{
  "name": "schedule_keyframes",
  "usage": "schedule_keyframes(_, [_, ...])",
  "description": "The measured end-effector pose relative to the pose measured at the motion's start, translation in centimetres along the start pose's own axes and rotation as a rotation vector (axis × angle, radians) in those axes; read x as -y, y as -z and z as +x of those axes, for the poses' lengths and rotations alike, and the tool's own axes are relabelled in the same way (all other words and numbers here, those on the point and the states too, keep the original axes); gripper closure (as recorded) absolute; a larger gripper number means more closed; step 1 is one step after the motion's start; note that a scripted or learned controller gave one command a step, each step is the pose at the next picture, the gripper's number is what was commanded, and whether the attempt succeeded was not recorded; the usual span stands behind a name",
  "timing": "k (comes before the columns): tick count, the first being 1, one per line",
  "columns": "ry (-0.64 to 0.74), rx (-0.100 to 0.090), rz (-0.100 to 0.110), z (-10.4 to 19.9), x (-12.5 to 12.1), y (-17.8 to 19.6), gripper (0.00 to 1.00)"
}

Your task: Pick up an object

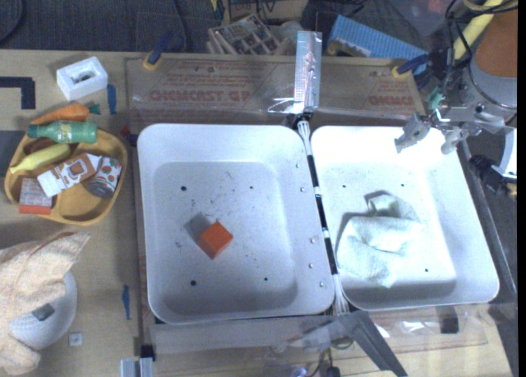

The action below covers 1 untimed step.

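Gripper: the gripper (428,131) hung over the far right corner of the right bin (472,203), its two fingers spread apart with nothing between them; released, by every sign.
Arm: the arm (493,63) came in from the right and sat high, wrist pointing down, the orange band just above the wrist at the edge of view.
Judgement on pose: it looked like a waiting or approach posture, clear of everything in the bins.
Cloth: a crumpled white cloth (374,240) lay in the near half of the right bin, well apart from the fingers; limp, so likely to bunch if pinched.
Block: a small orange block (216,239) rested on the floor of the left bin (164,154), near the middle, easy to reach from above.
Likely target: either would serve; the cloth lay nearer the gripper.
Outside the bins: a yellow bowl (78,207) of toy food stood at the left, out of play.
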<state>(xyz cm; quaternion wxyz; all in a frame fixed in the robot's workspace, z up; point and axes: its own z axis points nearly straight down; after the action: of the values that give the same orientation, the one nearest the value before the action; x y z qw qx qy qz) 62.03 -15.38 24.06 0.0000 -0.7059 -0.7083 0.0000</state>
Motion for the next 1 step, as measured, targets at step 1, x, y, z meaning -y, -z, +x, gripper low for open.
schedule_keyframes(1, [-0.023,0.000,0.000,-0.55,3.29,-9.69,0.00])
